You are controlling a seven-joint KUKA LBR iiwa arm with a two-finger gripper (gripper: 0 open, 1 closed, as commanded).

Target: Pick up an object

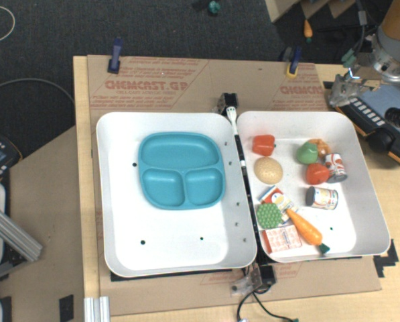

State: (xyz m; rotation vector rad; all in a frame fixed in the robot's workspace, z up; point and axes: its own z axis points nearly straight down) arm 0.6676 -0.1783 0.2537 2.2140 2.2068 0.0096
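Camera view puts the arm at the upper right of the frame, outside the bins, its gripper (pixel 344 89) hanging over the bench edge well apart from every object. We cannot tell from this slant how wide the jaws stand, and we see nothing between them.

We judge the step in hand to be the approach, so the choice of target matters. The right bin (pixel 367 200) holds the clutter. The carrot (pixel 305 228) at the lower middle of that bin looks to us the plainest pick. Its long axis runs diagonally, from upper left to lower right of the frame, with the green tip pointing toward the lower right corner of the bin. Its upper end lies touching a red and white packet (pixel 283 237) and sits just beside a green bumpy ball (pixel 268 215).

To do this well, we would bring the gripper down over the carrot's orange middle and turn the wrist so the jaws close across the short width, not along the length. We would stay clear of the packet beneath, since catching its edge could spoil the lift.

The left bin (pixel 119 200) bears a blue divided tray (pixel 181 170), which we leave alone.
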